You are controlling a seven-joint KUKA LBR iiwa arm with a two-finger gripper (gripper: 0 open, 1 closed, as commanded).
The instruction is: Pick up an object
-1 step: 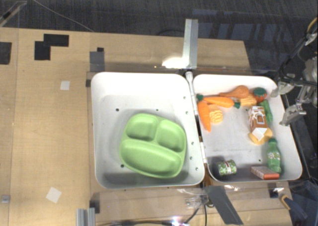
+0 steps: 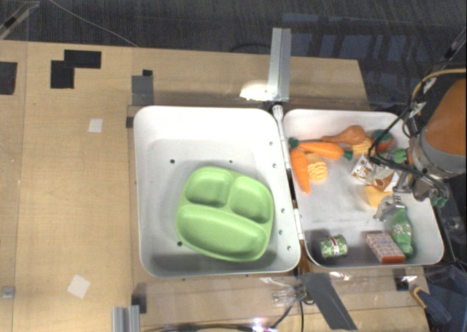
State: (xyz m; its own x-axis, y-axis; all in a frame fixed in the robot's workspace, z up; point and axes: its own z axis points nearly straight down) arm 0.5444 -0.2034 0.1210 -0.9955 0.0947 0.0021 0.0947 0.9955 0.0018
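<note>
Your end effector (image 2: 392, 205) sits by the right bin's (image 2: 343, 221) right edge, directly above a green crinkled packet (image 2: 402, 236); I cannot tell its grip state.

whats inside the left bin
The left bin holds one green divided plate with three compartments, nothing visible in them. Whatever part of the bin floor lies beneath the plate is covered.
</note>
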